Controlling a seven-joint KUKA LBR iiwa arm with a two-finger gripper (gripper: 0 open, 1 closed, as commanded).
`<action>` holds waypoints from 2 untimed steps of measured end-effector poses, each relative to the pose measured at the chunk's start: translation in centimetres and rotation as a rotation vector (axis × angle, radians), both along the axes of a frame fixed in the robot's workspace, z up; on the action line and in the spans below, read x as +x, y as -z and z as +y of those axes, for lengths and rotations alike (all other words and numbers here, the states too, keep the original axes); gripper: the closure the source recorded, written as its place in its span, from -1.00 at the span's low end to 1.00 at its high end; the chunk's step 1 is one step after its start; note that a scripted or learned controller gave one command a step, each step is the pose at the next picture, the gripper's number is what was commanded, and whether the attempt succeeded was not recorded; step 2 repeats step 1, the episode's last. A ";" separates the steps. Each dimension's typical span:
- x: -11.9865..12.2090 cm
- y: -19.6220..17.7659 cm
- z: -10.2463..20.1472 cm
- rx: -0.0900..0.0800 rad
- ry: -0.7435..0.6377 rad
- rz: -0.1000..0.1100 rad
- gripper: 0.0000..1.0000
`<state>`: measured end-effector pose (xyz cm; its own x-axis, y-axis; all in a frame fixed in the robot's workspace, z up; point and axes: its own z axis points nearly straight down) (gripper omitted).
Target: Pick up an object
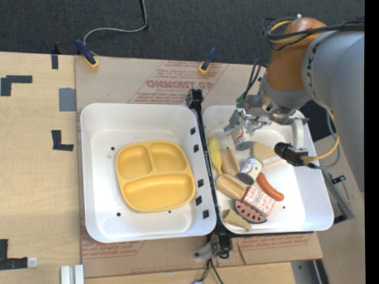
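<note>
My gripper hangs over the far left part of the right bin, below the orange wrist band. Directly under it is a small white can with a reddish label; whether the can is held or resting in the bin I cannot tell. Toy food lies piled along the bin's left side: a yellow banana, a tan bun, a small white bottle with a red cap, a red sausage, a watermelon slice and a sandwich wedge.
The left bin holds a yellow divided plate. A black divider with clips runs between the bins. The arm's grey body and cables overhang the right bin's far right side. Two clamps pin the cardboard at the back.
</note>
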<state>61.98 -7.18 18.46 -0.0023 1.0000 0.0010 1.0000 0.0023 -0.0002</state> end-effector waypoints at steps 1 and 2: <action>-8.5 -3.6 3.8 0.000 0.000 0.001 1.00; -8.5 -3.6 3.8 0.000 0.000 0.001 1.00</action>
